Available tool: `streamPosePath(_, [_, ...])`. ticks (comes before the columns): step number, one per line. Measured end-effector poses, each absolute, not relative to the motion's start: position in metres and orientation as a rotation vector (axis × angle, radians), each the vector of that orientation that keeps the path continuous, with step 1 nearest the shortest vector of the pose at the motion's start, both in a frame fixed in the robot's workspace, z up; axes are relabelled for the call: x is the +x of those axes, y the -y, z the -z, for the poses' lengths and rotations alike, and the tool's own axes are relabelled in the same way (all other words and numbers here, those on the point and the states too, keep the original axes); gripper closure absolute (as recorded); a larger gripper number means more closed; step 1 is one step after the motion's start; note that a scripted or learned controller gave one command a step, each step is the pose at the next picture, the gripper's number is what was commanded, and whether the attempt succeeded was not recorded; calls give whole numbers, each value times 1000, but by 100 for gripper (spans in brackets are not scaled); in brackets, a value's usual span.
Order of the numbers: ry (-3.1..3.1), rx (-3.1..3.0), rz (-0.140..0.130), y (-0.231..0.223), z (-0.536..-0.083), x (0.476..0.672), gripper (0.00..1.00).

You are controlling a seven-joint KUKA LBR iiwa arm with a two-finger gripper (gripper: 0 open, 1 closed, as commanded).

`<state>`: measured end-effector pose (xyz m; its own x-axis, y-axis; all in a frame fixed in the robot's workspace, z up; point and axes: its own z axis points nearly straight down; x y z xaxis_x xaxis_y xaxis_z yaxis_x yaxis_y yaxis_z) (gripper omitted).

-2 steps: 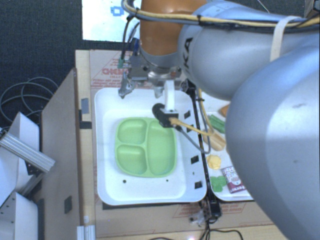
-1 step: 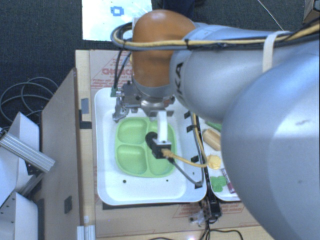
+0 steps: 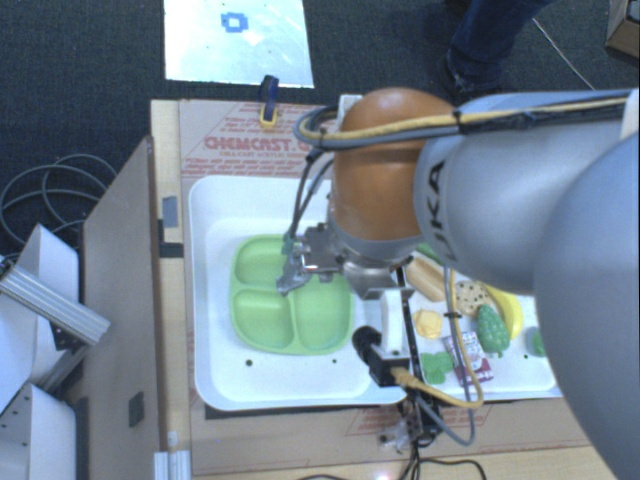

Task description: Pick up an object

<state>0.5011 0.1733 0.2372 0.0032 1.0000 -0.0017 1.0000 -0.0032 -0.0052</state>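
The grey arm reached in from the right and covered much of the scene. Its orange band bulged above the wrist, which pointed steeply down toward the left bin. A yellow and black cable ran along the top of the arm.

The tan worktop carried both white bins side by side, and the arm hid most of the right bin.

A green plate lay flat in the middle of the left bin. It was a rounded square split into three compartments and nearly as wide as it was long. The longest compartment ran along its upper left side.

The claw hung over the plate's upper right part, at or just above the surface. Contact could not be judged from this angle, and whether the claw was wide or narrow could not be told.

In the right bin, a yellow banana lay with its long axis running roughly from the far side toward the near side. A knobbly green fruit lay just beside it on the left, pointing much the same way.

A red and white packet lay near the front rim. A small yellow piece sat close to the divide between the bins.
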Motion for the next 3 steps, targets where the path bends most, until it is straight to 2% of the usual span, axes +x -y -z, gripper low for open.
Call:
streamPosePath(1, [2229,-2209,-3,-238,-210,495,0])
streamPosePath(2, [2212,-2232,-9,-134,-176,495,0])
streamPosePath(3, [2228,-2220,21,-124,-87,609,0])
